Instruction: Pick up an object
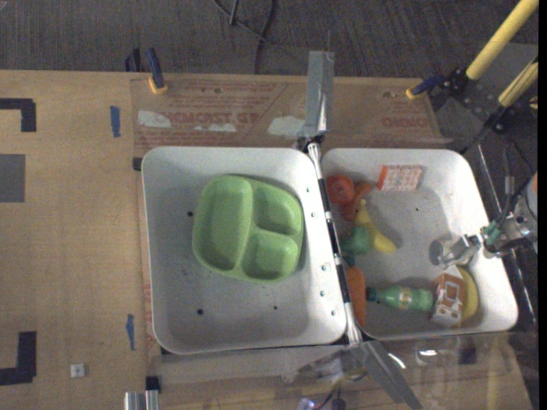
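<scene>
Objects for picking are lying in the right bin [444, 162]: a green bottle with a yellow label [402, 297] at lower centre of that bin, a small carton [446, 300] and a banana [467, 293] just to its right, an orange-and-white packet [401, 177] at the top, and a cluster of toy produce along the bin's left wall, including a tomato-like red piece [341, 190] and a carrot [355, 294]. The left bin [171, 297] is holding a green divided plate [249, 227].

Judging by the layout, the approach step is under way; nothing is being lifted. The gripper [453, 249] is hanging at the right side of the frame, over bare bin floor just above the carton and banana. Its grey fingers seem to be standing apart with nothing between them, though the blur makes this uncertain. The arm is entering from the right edge, wrist low. Next, the gripper probably needs shifting down-frame to straddle the carton or banana before closing.
</scene>
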`<state>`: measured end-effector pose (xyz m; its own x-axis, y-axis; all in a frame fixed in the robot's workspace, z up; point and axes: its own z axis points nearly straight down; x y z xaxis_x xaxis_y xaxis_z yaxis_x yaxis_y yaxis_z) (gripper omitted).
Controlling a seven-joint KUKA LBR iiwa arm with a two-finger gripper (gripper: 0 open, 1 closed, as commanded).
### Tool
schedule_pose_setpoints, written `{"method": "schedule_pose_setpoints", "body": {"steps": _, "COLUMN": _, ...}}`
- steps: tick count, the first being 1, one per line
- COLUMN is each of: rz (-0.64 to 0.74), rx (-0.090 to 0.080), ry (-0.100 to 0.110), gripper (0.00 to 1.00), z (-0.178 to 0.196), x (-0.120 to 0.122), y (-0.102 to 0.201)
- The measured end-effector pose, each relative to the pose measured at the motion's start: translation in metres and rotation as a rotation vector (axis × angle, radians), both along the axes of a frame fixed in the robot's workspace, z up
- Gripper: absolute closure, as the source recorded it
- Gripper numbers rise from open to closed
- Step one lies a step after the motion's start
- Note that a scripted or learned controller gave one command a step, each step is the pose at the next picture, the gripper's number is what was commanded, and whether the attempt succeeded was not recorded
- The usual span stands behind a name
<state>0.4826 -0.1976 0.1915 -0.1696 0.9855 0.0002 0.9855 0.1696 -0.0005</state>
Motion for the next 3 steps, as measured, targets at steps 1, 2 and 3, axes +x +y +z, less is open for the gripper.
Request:
{"method": "schedule_pose_setpoints", "body": {"steps": 1, "rz": -0.130, "rx": 0.006, "ry": -0.002, "gripper": 0.00, "z": -0.094, "x": 0.000, "y": -0.018}}
{"method": "schedule_pose_setpoints", "body": {"steps": 2, "rz": -0.132, "rx": 0.000, "ry": -0.016, "gripper": 1.00, "z": -0.080, "x": 0.004, "y": -0.020}}
{"method": "schedule_pose_setpoints", "body": {"steps": 3, "rz": 0.109, "rx": -0.005, "ry": -0.028, "gripper": 1.00, "z": -0.095, "x": 0.008, "y": -0.025}}
